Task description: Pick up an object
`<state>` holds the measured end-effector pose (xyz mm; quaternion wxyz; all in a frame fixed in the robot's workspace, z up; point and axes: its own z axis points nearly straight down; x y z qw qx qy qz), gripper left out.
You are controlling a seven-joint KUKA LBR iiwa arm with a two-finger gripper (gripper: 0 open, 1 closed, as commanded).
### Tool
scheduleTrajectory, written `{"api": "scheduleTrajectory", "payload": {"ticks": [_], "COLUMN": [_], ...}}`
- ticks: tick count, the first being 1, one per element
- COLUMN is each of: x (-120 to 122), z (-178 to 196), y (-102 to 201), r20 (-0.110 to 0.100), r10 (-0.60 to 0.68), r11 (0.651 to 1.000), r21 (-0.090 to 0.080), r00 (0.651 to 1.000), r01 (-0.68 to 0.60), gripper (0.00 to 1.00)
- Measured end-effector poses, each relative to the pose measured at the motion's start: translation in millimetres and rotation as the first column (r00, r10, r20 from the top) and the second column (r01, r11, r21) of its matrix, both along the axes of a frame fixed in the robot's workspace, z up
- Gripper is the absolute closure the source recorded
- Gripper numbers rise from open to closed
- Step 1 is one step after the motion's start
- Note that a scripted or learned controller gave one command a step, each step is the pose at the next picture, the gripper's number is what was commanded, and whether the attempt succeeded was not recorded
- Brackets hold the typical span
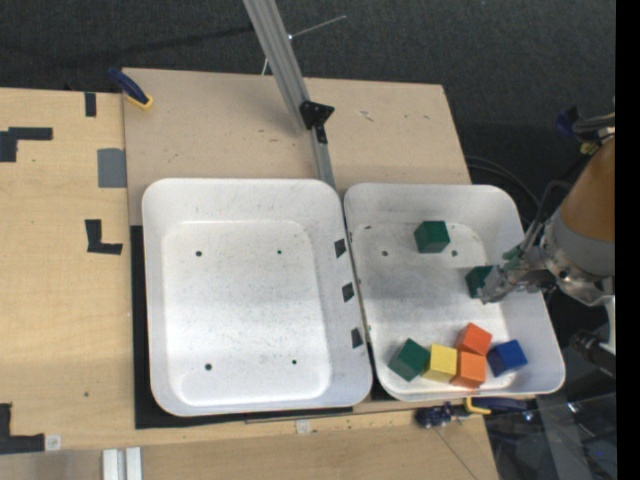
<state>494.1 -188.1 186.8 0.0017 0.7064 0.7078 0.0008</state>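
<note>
In the right bin [400, 203], a green block [432, 236] lies near the back. A darker green block [478, 280] sits by the right wall, right at the tip of my gripper [498, 286], which reaches in over the bin's right rim. The view is too dark and small to show whether the block is between the gripper's tips or only beside them. Along the front wall sit a green block [408, 358], a yellow block [442, 360], two orange blocks [475, 339] and a blue block [507, 356].
The left bin [165, 268] adjoins the right one, with black clips along the shared rim. A slanted metal rail [285, 58] crosses the bench behind the bins. The grey arm with its orange band [590, 208] hangs over the right edge.
</note>
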Motion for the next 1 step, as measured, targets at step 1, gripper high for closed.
{"api": "scheduleTrajectory", "payload": {"ticks": [1], "x": [1.6], "z": [63.0], "y": [0.9], "r20": [0.002], "r10": [0.000], "r11": [1.000], "r21": [-0.001], "r00": [1.000], "r01": [0.000], "gripper": [1.00]}}
